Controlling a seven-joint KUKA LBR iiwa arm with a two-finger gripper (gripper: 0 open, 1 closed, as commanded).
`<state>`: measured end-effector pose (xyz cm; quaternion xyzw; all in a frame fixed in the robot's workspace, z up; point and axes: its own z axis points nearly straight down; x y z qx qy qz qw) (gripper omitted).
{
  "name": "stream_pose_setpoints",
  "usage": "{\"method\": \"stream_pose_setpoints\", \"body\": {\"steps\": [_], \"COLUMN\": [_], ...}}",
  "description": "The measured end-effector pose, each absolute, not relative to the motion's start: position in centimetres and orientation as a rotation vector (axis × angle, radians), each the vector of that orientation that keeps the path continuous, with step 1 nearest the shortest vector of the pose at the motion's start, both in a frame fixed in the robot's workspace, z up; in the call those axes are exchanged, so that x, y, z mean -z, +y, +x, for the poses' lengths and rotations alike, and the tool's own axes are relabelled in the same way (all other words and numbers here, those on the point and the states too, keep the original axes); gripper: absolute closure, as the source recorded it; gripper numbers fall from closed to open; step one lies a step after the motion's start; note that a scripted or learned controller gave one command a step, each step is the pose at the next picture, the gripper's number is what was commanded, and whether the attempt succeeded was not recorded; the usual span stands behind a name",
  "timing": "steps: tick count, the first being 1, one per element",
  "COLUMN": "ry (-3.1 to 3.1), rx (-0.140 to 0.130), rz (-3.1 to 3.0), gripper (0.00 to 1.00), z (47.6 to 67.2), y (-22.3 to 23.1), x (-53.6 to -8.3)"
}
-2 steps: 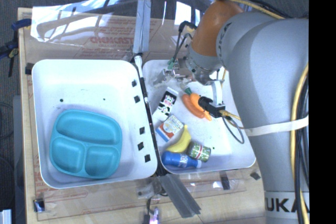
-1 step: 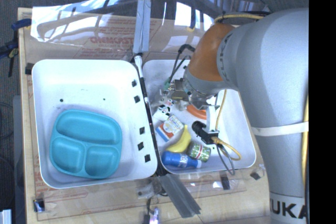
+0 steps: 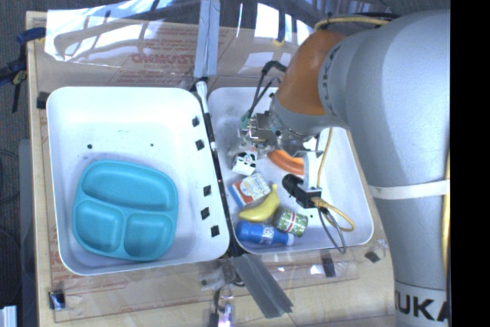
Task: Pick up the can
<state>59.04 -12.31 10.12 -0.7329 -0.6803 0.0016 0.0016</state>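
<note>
The big grey arm (image 3: 398,111) with its orange band reached in from the right and bent down over the right-hand shallow white bin (image 3: 360,188). Its gripper (image 3: 256,130) hung low in the upper left part of that bin, a cluster of dark metal and wires; whether it was spread or pressed together could not be told, and nothing could be made out in its grasp.

The small green and white can (image 3: 291,222) lay on its side near the front of the right bin, well apart from the gripper. Just beside it on the left sat a yellow plastic banana (image 3: 262,207), and below both lay a blue bottle (image 3: 262,234) along the front wall. A small white carton with a red patch (image 3: 253,186) rested just above the banana, and a tiny black and white cube (image 3: 244,161) lay above that, near the gripper. An orange object (image 3: 285,162) showed partly under the arm's wrist, and a yellow cable (image 3: 341,217) looped over the bin's right side.

The left-hand white bin (image 3: 115,119) held a turquoise divided plastic plate (image 3: 125,209) in its front left area. Both bins sat on the wooden desk (image 3: 92,50).
</note>
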Motion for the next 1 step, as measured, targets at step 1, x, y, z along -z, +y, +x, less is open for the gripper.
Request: {"method": "stream_pose_setpoints", "body": {"steps": [1], "ry": [-2.477], "rx": [-0.002], "rz": [-1.928], "gripper": [1.0], "z": [52.7], "y": [-3.95], "x": [-19.16]}}
